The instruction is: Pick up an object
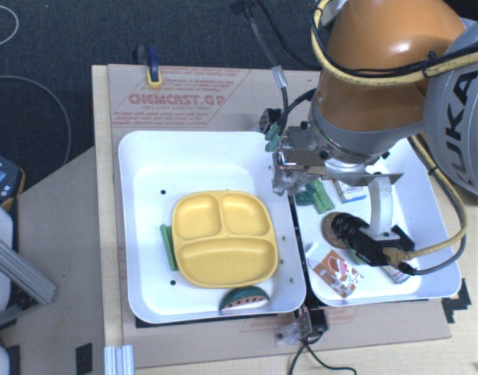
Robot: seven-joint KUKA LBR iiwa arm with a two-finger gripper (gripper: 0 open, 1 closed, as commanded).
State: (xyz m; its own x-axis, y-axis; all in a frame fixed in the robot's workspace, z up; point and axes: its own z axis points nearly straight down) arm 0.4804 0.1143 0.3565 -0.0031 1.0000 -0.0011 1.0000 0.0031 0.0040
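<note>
Two bins sit edge to edge on the worktop [67, 209], their rims meeting in a narrow ridge. From the camera above, the gripper [288, 180] hangs right over that ridge, near its far end. I cannot tell whether the jaws are apart or together, and nothing shows between them.

The left bin [137, 209] is smooth white plastic with rounded corners. Most of its floor is taken by a glossy yellow plate [223, 237] with three compartments. There is open floor along the far wall and down the left side. A thin green stick [169, 247] lies against the plate's left edge. A melon slice [244, 298] rests at the near rim, just beside the plate.

The right bin [426, 276] is tighter, since the arm's orange band and grey wrist cover its far half. A flat green piece [319, 197] lies just beside the gripper, close to the ridge. A brown disc [331, 231] lies nearer, partly covered. A small printed packet [336, 272] lies tilted near the front rim, with bare floor to its right.
</note>
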